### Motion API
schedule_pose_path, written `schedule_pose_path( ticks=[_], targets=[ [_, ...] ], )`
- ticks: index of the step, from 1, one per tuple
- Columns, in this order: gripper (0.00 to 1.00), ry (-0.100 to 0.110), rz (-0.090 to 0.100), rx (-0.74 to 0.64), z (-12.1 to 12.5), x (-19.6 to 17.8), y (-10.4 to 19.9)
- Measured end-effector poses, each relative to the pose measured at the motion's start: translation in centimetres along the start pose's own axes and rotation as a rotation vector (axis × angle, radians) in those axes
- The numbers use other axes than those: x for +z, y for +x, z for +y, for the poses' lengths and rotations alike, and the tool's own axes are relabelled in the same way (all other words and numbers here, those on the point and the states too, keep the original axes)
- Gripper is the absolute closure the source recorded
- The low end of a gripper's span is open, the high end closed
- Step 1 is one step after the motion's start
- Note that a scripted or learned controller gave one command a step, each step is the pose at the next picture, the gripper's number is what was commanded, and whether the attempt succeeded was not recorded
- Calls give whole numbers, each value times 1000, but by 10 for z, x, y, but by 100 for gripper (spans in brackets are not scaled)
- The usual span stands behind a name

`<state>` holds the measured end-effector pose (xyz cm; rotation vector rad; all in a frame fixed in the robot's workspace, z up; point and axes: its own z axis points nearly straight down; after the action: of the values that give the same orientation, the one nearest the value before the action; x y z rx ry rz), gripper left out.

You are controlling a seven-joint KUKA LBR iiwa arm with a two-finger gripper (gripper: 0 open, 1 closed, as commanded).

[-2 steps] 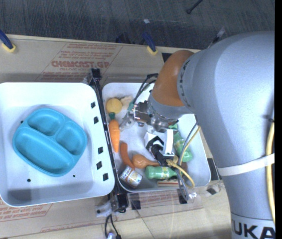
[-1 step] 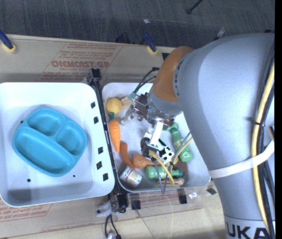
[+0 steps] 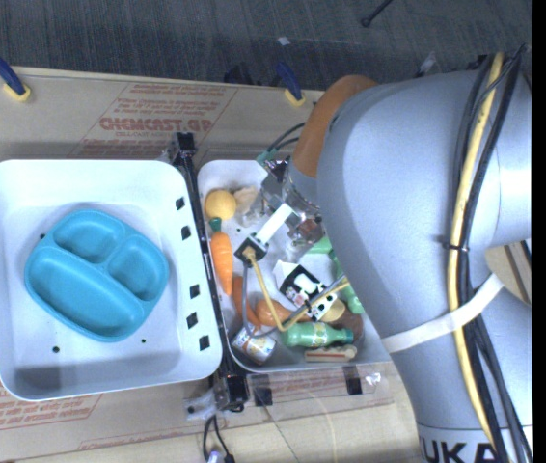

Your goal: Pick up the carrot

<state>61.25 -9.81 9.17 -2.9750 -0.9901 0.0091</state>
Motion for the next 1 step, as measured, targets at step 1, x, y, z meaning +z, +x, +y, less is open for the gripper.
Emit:
schedule_pose_path(
  ticks=[1],
  targets=[
    [0, 10, -8, 55, 12, 0, 28]
  ],
)
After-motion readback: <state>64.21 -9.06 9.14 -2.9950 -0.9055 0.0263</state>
